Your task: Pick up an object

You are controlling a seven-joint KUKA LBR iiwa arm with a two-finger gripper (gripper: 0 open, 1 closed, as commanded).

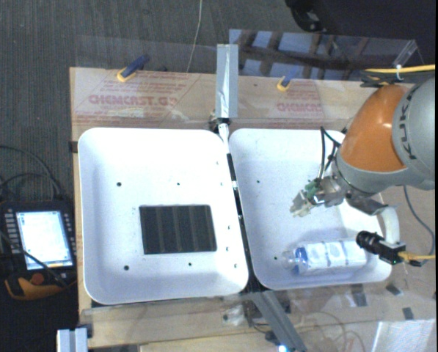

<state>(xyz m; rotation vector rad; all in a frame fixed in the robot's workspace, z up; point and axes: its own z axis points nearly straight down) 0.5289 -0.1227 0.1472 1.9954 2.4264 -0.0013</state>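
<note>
White plastic forms both shallow bins on the bench. In the camera view the left bin (101, 160) holds a dark ribbed rectangular pad (177, 228) lying flat near its middle. The right bin (270, 160) holds a clear plastic bottle (327, 257) with a blue and white label, lying on its side along the near wall, its cap end toward the divide between the bins. The gripper (305, 202) hangs over the right bin, above and apart from the bottle, with nothing seen between its fingers; whether they stand apart or together I cannot tell. Behind it rises the arm's orange band (371, 139).
</note>
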